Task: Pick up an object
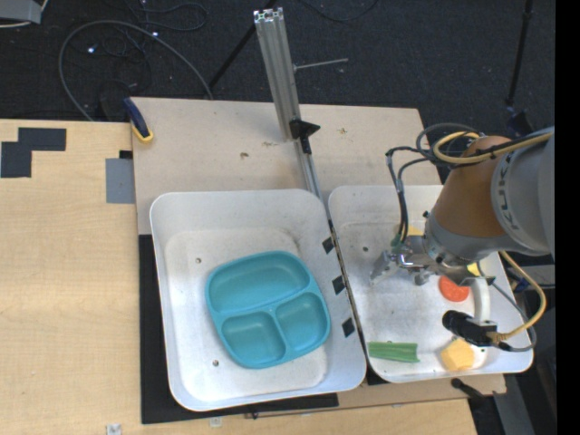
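We find no text, label, brand, number or sign that can be read anywhere here: none on the two white bins (pixel 181 243), the teal divided plate (pixel 267 308), the bench (pixel 72 270) or the arm (pixel 494 193).

teal tray (pixel 267 320) | green block (pixel 392 352) | yellow piece (pixel 459 356) | white bins (pixel 181 243)

Looking down from above the bench (pixel 227 143) at a slant, far enough back to take in both bins whole: left bin (pixel 181 243), right bin (pixel 381 324). Facing the dark floor past the bench's far edge. Arm (pixel 494 193) entering from the right side.
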Motion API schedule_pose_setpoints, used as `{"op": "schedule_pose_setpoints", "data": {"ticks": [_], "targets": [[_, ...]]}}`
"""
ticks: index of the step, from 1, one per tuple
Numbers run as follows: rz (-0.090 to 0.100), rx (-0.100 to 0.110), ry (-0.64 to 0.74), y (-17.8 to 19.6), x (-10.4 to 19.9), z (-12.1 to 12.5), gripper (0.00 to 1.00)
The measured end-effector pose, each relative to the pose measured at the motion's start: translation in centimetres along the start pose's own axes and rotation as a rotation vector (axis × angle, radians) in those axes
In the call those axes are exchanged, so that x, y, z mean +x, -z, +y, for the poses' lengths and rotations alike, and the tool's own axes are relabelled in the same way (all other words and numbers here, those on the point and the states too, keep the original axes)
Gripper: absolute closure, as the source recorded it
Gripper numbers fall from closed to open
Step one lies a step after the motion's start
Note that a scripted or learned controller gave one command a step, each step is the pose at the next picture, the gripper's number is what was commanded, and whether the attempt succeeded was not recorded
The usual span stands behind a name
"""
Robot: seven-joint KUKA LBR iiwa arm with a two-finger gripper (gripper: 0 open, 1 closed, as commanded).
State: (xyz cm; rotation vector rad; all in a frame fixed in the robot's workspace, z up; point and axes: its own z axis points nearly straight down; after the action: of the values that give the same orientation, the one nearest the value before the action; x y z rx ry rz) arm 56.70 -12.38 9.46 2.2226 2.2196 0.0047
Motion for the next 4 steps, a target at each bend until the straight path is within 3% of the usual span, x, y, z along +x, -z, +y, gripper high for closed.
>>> {"op": "schedule_pose_setpoints", "data": {"ticks": [1,4], "targets": [[0.005,-0.007,-0.003,1.1,0.2,0.2,1.0],[-0.002,0.0,0.003,15.9,1.7,0.4,1.0]]}}
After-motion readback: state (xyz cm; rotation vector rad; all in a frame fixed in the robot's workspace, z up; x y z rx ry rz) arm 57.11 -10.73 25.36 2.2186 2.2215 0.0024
